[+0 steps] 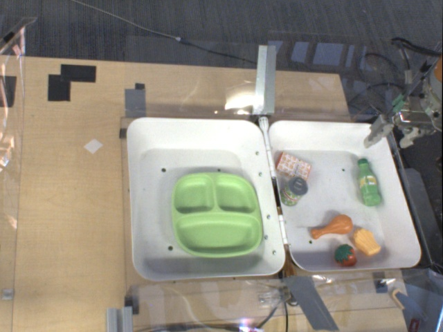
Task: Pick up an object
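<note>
- The tool (pixel 387 128) was seen hovering at the right white bin's (pixel 325 260) far right corner; whether parted or together could not be told.
- The green plastic bottle (pixel 368 182), lying nearest and apart from its neighbours, was judged the best target.

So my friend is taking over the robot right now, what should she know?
Gripper: at the top right corner of the right bin, above its edge, holding nothing.
Right bin things: green bottle, pink box, small can, toy drumstick, yellow toy, red and green toy.
Left bin: green divided plate.
Done: nothing picked yet.
Left: grab one object.
</note>
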Robot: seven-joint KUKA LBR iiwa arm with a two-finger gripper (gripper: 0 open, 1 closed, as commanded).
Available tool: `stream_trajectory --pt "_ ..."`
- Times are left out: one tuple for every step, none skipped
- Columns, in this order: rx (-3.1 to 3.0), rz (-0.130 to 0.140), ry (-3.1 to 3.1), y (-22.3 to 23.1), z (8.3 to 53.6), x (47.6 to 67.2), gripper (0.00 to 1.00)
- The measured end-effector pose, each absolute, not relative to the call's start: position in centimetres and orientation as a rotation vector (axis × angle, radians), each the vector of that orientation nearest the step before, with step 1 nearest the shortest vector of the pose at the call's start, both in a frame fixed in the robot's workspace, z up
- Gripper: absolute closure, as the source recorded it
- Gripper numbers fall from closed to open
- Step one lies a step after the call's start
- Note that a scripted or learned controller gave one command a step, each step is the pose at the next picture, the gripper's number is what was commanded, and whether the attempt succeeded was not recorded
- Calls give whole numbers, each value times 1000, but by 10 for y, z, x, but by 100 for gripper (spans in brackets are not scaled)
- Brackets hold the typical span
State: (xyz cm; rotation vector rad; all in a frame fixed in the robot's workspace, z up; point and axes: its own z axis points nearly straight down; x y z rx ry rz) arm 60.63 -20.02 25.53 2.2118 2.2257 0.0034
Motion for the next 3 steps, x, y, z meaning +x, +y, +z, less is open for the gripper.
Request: stream_trajectory --pt "2217 2 2223 -205 155 602 0" --pt "2288 5 2145 -205 96 617 0" --pt "2279 10 2148 -203 108 620 100"
